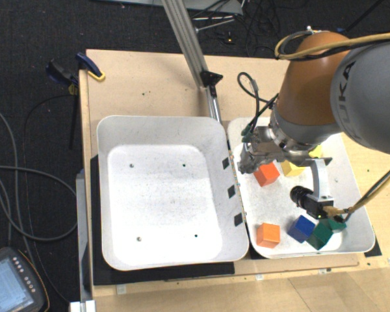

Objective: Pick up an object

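Note:
My gripper (248,158) hangs over the left part of the right bin (351,174), under the grey arm with its orange band. An orange block (267,173) lies tilted just to the right of the gripper, very close to it; whether they touch is hidden. A yellow block (290,168) sits beside it, partly under the wrist. Near the bin's front lie an orange cube (268,234), a blue cube (303,228) and a green block (322,234).
The left bin (117,142) stands beside the right one, their rims meeting near the gripper. A metal pole (188,41) slants over the bench's back. Cables lie on the dark floor at the left.

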